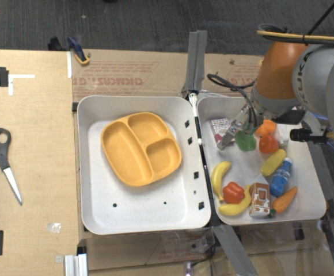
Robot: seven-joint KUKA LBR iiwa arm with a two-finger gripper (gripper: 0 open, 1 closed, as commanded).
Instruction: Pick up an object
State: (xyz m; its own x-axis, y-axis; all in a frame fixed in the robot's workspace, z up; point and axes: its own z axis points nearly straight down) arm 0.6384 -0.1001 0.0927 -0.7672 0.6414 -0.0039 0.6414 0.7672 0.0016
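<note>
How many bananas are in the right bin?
2. One banana stands near the bin's left wall; the other banana lies along the front edge, under the red pepper. The yellow piece further right looks more like a lemon or squash. The arm could hide more.

Right bin (314, 171) crowded w/ toys; bare floor around divided plate (141, 148) in left bin (86, 171).

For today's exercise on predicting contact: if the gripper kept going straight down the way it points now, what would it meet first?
Most likely the green toy, which lies right at the gripper in the right bin. Depth is hard to judge from one slanted view, so it may touch the bin floor beside it instead.
</note>
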